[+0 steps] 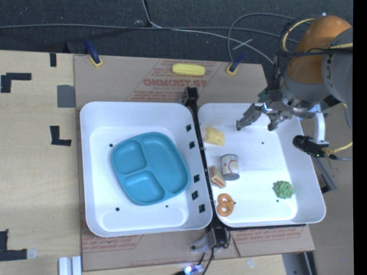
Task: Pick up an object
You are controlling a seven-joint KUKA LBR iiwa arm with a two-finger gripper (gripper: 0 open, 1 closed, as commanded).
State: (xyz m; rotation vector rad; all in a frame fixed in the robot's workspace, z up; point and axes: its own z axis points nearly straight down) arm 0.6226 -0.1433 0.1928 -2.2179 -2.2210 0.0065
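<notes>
My gripper (256,121) hangs over the far edge of the right bin (303,211), its fingers spread apart and holding nothing. Nearest lies the cheese wedge (215,136); the can (230,167) stands at the middle; the broccoli (282,189) is near the right wall.

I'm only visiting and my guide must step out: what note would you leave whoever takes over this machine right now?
Gripper: open, fingers spread, holding nothing, above the right bin's far edge.
Right bin holds: cheese wedge, small can, pastry piece, pretzel, green broccoli.
Left bin: blue divided plate.
Done: nothing picked up yet.
Left: lower, close on one item, lift.
</notes>
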